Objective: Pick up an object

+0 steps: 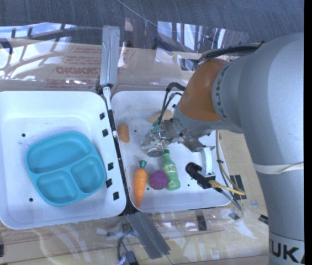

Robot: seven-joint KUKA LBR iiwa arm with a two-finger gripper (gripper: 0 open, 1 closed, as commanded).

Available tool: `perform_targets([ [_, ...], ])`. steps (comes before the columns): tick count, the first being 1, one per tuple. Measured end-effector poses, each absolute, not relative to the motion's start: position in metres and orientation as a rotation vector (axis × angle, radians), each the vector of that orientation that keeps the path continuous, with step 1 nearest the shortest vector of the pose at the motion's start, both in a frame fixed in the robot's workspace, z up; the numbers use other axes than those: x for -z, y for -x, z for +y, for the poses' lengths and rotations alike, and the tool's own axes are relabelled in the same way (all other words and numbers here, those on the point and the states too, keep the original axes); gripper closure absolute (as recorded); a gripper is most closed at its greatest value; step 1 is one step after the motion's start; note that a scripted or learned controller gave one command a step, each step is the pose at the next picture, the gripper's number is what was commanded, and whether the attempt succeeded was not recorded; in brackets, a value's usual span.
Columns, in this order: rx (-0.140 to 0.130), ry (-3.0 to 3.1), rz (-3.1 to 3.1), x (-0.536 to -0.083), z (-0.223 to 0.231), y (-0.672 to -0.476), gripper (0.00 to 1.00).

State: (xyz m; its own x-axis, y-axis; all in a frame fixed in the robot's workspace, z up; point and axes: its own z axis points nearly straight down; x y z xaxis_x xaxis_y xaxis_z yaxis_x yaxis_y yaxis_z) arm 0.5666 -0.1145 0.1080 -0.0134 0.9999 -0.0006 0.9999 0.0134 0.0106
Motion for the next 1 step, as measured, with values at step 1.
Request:
perform_targets([
  [1,-0.008,-2.206,2.234,-0.1951,-0.0347,-0.5961,1.0],
])
